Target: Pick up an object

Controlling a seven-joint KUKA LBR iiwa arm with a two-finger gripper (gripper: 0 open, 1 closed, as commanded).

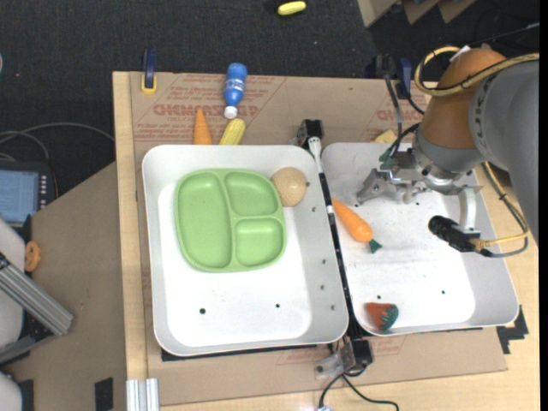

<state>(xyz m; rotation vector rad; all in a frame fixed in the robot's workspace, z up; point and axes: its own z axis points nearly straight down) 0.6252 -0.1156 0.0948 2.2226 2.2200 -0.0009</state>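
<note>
A strawberry (383,315) lies at the right bin's (479,302) near edge. Farther in, a carrot (354,221) lies by the divider. The gripper (396,187) hovers beyond it, fingers spread, holding nothing. The left bin holds a green plate (229,219) and a potato (289,185).

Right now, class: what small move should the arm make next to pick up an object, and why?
Probably shift the gripper toward the toy carrot and descend: it lies nearby in the right bin, apart from other things.
</note>
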